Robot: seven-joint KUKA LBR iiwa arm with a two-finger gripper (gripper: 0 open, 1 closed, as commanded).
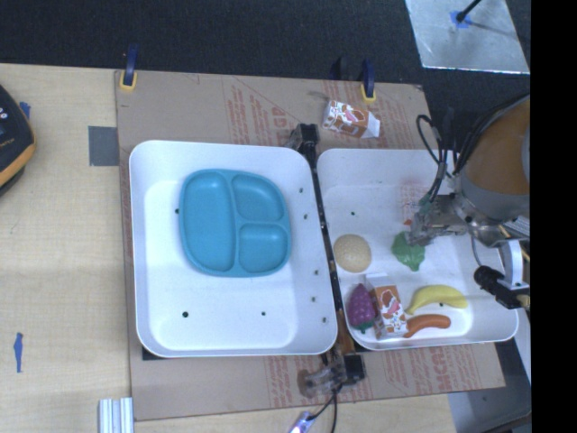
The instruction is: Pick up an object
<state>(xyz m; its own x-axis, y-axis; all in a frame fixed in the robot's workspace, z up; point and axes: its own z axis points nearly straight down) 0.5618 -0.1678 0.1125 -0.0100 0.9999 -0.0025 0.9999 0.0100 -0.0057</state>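
The right bin [361,188] holds a green leafy toy [409,253], a tan bun [352,253], purple grapes [361,305], a small printed carton [389,310], a yellow banana [438,298] and a red sausage [426,323]. My gripper [422,230] reaches in from the right and sits directly over the top edge of the green toy, touching or nearly touching it. The wrist body hides its tip.
The left bin [162,314] carries a blue divided plate [236,222]. A second small carton [352,120] lies on the cardboard behind the bins. Cables loop beside the arm at the right bin's far right corner. A black clamp sits between the bins.
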